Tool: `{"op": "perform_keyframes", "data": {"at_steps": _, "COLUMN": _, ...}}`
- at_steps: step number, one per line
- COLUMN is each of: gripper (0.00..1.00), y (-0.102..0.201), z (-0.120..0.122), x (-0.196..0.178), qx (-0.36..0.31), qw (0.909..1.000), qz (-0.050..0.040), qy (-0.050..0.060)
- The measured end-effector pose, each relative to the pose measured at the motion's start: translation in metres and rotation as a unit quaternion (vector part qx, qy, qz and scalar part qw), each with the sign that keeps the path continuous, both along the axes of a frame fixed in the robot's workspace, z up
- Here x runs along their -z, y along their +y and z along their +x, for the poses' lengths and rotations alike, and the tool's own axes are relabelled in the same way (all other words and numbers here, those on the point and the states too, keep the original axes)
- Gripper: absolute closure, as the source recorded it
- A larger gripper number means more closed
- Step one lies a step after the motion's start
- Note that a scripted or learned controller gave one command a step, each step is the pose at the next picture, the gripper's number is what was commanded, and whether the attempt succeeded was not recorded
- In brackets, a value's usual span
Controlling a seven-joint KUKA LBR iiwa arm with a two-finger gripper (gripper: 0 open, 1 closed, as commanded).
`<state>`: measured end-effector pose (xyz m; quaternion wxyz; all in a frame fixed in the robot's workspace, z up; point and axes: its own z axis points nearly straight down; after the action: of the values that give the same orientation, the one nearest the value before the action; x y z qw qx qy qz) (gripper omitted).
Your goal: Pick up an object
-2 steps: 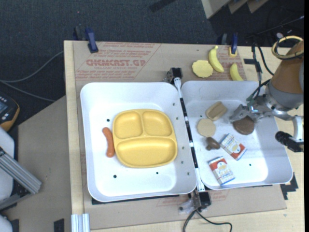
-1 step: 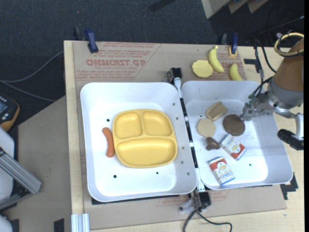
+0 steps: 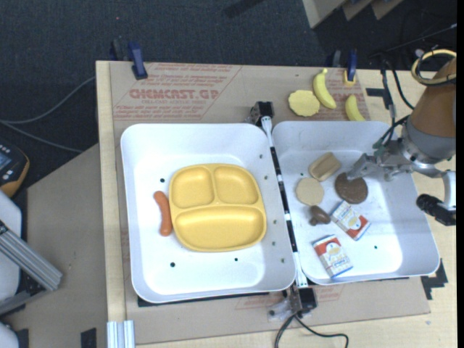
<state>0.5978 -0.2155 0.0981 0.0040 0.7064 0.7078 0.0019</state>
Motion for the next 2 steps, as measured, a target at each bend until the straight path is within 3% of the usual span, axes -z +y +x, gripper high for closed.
{"op": "perform_keyframes", "data": {"at_steps": 1, "gripper": 0.0, "y": 0.065, "z": -0.032, "x": 0.015, "qx": -0.001, "qw": 1.0, "qz": 0.0035, "qy": 0.007}}
{"op": "perform_keyframes", "data": {"at_steps": 2, "gripper": 0.0, "y": 0.093, "z": 0.039, "x": 0.013, "qx": -0.002, "qw": 1.0, "qz": 0.0012, "qy": 0.002}}
